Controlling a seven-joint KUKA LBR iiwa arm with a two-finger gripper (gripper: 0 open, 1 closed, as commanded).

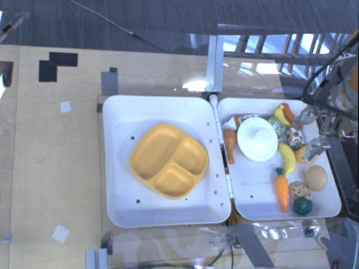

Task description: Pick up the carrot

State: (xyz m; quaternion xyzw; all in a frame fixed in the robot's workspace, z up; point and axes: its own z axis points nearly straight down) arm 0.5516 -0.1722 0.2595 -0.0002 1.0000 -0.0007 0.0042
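Note:
The carrot (282, 190), orange with a green top, lies lengthwise in the right bin (255, 203), near its front, just below a yellow banana (288, 158). My gripper (313, 132) hangs over the right bin's right side, above and to the right of the carrot and apart from it. It is open, its two metal fingers (306, 116) spread with nothing between them.
Around the carrot lie a cookie (299, 190), a green broccoli piece (303, 205) and a tan egg-like ball (316, 178). A white bowl (257, 138) and a brown-orange piece (229, 145) sit further left. The left bin (120, 206) holds a yellow divided plate (169, 160).

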